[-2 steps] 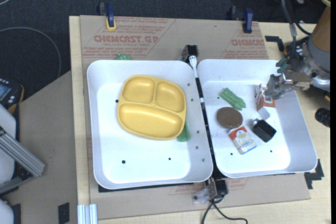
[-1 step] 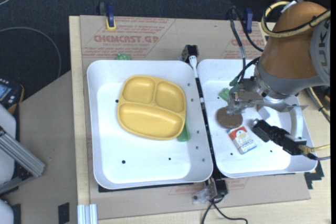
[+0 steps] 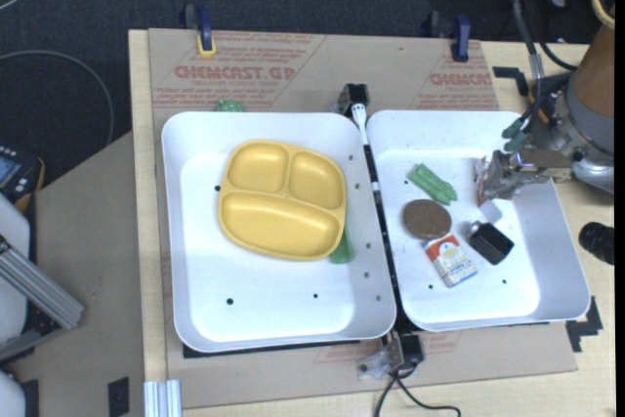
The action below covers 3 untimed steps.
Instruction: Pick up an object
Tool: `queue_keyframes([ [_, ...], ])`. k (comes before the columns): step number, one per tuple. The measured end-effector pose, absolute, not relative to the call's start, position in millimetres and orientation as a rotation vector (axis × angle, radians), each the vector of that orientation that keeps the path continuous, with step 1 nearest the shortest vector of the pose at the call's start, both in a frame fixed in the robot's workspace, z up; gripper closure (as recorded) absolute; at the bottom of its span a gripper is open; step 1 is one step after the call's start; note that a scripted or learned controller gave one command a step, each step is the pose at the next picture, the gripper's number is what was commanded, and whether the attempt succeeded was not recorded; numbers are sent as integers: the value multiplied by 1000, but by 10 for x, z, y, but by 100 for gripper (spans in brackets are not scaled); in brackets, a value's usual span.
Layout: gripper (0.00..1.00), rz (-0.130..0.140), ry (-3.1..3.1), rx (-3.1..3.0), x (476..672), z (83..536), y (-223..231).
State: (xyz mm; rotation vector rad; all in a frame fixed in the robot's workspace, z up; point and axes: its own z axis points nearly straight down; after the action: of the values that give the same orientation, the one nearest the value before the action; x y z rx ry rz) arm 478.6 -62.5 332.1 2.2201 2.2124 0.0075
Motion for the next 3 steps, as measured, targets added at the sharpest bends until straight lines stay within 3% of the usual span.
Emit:
queue_keyframes([
  [1, 100, -6, 2216, 2232, 5031, 1705, -1442],
  [2, 100, 1, 2232, 2219, 4784, 1885, -748],
  [3, 100, 7, 2233, 2208, 5051, 2094, 338],
])
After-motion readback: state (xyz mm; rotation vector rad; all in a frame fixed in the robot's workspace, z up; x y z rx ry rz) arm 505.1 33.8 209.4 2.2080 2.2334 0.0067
